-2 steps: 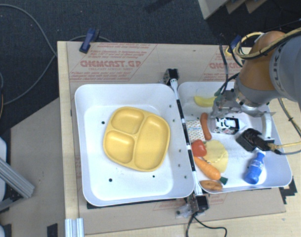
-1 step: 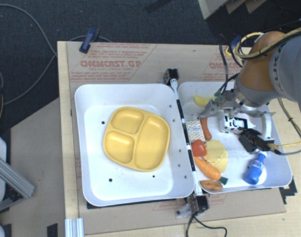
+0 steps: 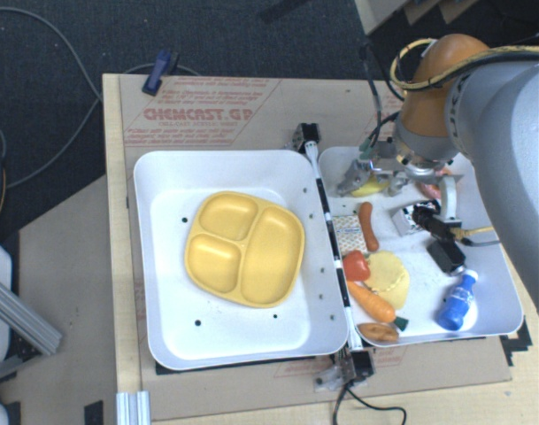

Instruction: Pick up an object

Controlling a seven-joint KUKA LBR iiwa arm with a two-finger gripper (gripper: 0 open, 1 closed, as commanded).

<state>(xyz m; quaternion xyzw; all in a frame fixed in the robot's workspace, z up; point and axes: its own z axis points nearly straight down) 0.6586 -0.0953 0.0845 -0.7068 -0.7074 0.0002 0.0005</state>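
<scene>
A cardboard-topped bench [image 3: 207, 113] bore two white bins, the left bin [image 3: 163, 193] holding a yellow divided plate [image 3: 244, 249]. In the right bin [image 3: 508, 312], toys such as a sausage [image 3: 368, 225] and a carrot [image 3: 372, 302] lay below the gripper [image 3: 375, 177]. The approach step seemed in hand; whether its grasp was apart or together could not be told, and a descent onto one toy was judged the next need.

Arm reaching in from the right — wrist bent down over the right bin [image 3: 508, 312]

You see the grey arm [image 3: 508, 149] filling the upper right, its orange band [image 3: 437, 69] sitting just above the wrist. The wrist points down toward the far end of the right bin, near its back-left corner. The gripper [image 3: 386, 177] hangs low there, metal parts spread beneath the wrist — you cannot tell from this angle how its tips are set.
</scene>
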